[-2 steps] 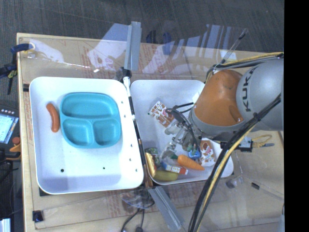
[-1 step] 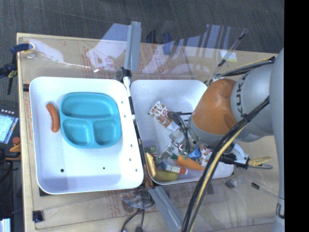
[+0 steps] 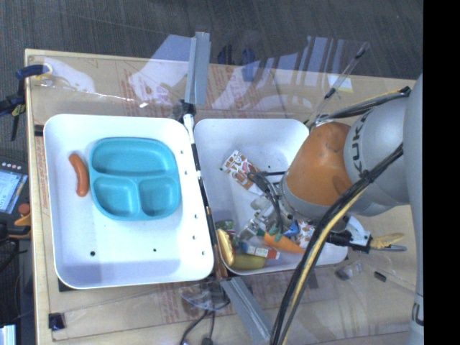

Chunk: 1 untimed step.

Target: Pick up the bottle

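The small multicoloured plastic bottle (image 3: 253, 249) lies flat among clutter at the right white bin's (image 3: 215, 146) near edge, probably light, stiff and slippery, best pinched across its body; end effector (image 3: 272, 221) state indeterminable.

Not much to read here, honestly. Only legible lettering: "KUKA" in dark capitals on the grey arm (image 3: 377, 146), running up its curved shell just past the orange band, partly cut off by the cable crossing it. Also some print on the patterned packet (image 3: 238, 167) in the right bin (image 3: 215, 139), but too small and blurry to make out. Same for the small screen (image 3: 10, 187) at the left edge: lit, unreadable.
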Available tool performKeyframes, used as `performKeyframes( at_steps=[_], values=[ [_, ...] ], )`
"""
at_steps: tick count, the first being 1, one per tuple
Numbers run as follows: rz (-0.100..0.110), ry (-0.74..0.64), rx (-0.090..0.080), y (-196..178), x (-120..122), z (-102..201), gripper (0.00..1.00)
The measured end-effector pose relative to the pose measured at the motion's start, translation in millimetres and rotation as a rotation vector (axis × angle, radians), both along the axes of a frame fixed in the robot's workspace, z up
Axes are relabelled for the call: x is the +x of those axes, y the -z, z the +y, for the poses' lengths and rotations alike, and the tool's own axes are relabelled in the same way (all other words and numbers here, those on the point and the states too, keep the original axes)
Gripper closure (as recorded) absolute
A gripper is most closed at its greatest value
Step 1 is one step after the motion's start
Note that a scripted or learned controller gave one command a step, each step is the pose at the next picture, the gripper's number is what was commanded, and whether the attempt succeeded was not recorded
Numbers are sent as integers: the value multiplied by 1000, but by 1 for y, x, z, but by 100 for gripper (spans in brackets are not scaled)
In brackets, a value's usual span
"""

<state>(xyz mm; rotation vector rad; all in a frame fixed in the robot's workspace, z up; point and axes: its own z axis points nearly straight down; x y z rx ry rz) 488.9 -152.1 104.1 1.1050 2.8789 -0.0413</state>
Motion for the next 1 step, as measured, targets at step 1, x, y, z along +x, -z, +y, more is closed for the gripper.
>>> performKeyframes(
  at_steps=[1],
  values=[
    [5,-7,0,0,1,2,0]
  ],
)
